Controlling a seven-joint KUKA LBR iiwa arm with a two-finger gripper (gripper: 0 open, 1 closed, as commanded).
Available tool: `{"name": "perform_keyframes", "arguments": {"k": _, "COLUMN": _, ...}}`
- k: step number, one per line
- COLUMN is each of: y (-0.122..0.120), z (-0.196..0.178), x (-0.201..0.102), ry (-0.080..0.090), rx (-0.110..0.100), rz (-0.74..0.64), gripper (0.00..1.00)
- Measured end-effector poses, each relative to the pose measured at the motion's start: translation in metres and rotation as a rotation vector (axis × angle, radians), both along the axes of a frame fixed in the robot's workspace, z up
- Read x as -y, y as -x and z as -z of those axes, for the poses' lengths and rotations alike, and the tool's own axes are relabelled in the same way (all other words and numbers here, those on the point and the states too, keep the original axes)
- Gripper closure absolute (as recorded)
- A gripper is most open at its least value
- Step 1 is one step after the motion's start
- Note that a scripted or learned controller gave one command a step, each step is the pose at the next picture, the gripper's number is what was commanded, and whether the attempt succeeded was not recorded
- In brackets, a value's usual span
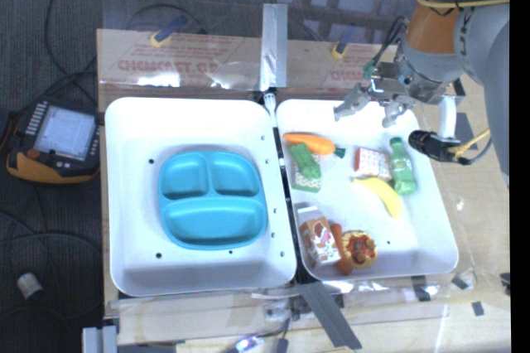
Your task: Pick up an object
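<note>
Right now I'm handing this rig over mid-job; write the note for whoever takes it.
Gripper: open, holding nothing, hovering over the far end of the right bin.
Right bin holds: carrot and green packet near the divider; red-and-white packet, green bottle and banana mid-bin; two snack packets at the near edge.
Left bin holds a blue divided tray.
Done: nothing picked yet.
Left: choose one object, descend, close on it, lift. The red-and-white packet and green bottle look closest to the gripper.
</note>
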State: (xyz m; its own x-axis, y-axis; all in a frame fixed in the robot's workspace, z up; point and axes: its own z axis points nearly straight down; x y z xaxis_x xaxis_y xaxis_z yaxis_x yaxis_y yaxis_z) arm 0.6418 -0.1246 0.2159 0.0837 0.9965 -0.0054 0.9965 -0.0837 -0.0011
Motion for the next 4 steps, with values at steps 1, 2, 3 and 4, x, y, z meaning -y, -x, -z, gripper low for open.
{"name": "perform_keyframes", "arguments": {"k": 1, "y": 0.016, "z": 0.069, "x": -0.022, "ry": -0.006, "rx": -0.002, "rz": -0.204, "gripper": 0.00}}
{"name": "perform_keyframes", "arguments": {"k": 2, "y": 0.001, "z": 0.121, "x": -0.020, "ry": -0.007, "rx": 0.001, "rz": -0.261, "gripper": 0.00}}
{"name": "perform_keyframes", "arguments": {"k": 3, "y": 0.001, "z": 0.113, "x": -0.021, "ry": -0.011, "rx": -0.002, "rz": -0.261, "gripper": 1.00}}
{"name": "perform_keyframes", "arguments": {"k": 4, "y": 0.013, "z": 0.015, "x": -0.018, "ry": -0.005, "rx": 0.000, "rz": -0.261, "gripper": 1.00}}
